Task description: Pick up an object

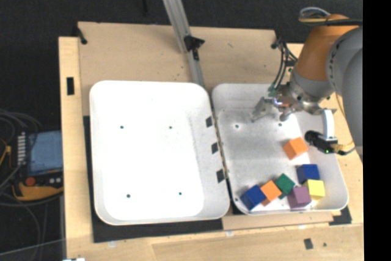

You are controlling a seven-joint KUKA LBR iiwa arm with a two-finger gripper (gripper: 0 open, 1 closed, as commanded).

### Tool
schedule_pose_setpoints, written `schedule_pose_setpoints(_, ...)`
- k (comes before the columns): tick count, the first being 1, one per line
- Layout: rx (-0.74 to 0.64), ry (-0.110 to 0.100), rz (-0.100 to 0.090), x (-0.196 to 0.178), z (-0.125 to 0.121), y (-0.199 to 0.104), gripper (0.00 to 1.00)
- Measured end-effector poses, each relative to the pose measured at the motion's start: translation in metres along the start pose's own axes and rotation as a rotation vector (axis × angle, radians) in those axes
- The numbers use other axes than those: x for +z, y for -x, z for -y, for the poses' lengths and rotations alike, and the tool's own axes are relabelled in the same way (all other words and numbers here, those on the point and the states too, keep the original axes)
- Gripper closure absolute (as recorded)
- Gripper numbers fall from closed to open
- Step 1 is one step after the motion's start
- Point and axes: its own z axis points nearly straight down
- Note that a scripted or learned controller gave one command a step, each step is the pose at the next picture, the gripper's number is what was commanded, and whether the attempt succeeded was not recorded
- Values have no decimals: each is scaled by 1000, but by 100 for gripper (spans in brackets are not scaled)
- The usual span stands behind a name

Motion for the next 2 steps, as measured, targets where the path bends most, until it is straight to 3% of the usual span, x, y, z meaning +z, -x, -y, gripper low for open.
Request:
schedule_pose_setpoints(1,0,0,1,11,-1,1,0)
schedule_pose_setpoints(2,-2,4,3,-1,-2,2,100)
